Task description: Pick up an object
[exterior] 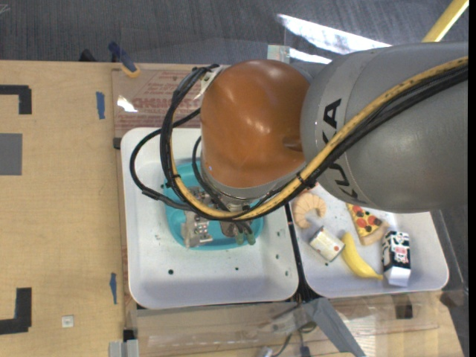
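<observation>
Camera view: near the bench's front edge, the left bin (149, 288) held a teal plate (178, 225). The pincer (199, 231) hung directly above it; its state could not be determined. Its long axis could not be determined.
</observation>
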`<state>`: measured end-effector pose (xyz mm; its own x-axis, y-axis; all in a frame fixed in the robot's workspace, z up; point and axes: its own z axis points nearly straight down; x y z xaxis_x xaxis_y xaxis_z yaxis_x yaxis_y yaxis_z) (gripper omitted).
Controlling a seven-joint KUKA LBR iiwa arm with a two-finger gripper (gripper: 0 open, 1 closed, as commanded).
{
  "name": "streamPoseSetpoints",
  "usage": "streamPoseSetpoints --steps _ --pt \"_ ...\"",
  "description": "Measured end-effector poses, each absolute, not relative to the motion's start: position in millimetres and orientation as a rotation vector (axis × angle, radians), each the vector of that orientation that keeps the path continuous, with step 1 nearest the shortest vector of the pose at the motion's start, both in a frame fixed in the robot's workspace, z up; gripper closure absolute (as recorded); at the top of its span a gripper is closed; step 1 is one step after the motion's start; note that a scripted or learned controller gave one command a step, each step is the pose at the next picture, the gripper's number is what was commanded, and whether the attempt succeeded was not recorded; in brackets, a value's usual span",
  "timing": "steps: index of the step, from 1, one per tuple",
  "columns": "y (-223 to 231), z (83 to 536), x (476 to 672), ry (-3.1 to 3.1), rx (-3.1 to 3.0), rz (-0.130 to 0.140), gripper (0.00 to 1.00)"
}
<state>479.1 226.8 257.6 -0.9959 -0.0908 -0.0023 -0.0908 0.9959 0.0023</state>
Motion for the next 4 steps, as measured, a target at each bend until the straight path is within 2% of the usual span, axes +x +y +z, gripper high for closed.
streamPoseSetpoints --steps 1,2,3,4 --pt "225 103 490.5 3.092 -0.586 0.0 1.0" --pt "225 240 567.9 3.12 0.242 0.009 1.0" --pt "226 221 479.5 3.137 -0.107 0.004 1.0" --pt "227 93 488.0 3.066 -0.633 0.006 1.0"
